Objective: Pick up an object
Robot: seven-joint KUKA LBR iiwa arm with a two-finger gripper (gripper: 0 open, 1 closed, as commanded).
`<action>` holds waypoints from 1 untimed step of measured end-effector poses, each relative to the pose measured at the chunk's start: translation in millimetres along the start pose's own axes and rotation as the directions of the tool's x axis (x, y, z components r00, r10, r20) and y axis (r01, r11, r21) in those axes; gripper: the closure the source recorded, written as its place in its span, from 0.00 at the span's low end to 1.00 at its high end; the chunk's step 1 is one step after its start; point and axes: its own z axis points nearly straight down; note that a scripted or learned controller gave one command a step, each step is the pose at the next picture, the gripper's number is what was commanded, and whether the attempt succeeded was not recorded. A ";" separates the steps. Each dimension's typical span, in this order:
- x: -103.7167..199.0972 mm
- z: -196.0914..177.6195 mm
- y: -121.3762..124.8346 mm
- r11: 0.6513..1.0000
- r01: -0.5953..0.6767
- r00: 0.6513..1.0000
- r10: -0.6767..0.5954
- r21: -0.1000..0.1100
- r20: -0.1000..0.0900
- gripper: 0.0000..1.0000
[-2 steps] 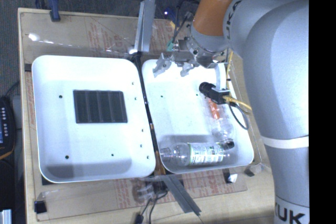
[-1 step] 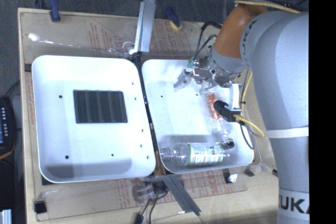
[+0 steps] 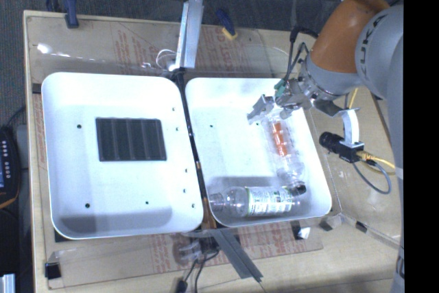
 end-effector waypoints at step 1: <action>-11.3 -4.4 14.3 0.997 0.080 0.997 -0.080 -0.001 0.001 0.00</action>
